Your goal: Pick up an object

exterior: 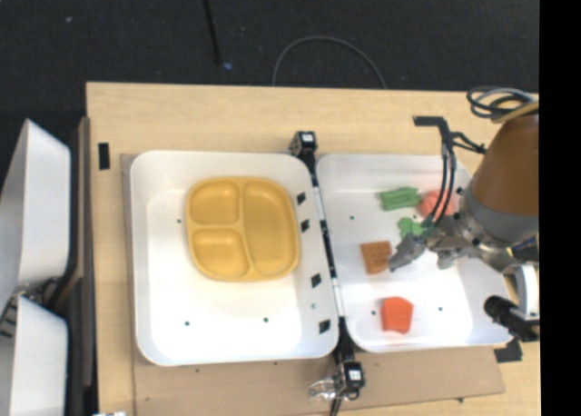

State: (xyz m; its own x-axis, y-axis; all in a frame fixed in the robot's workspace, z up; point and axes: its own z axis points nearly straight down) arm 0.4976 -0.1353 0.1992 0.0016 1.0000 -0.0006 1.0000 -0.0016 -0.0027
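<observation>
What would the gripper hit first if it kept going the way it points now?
Probably the brown block: the gripper points left and sits just beside it in the right bin. Its height above the block is unclear.

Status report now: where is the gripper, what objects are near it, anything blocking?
Gripper low in right bin, beside brown block; nothing seen held. Orange block apart, nearer the camera. Green pieces and arm cable close by.

Two white bins [150, 223] sit on a pale wooden bench [200, 114]; the left holds a yellow divided plate [242, 227]. The right holds a green piece [398, 198], a brown block [376, 256], an orange-red block [397, 313] and a pinkish-red piece [432, 201].
</observation>
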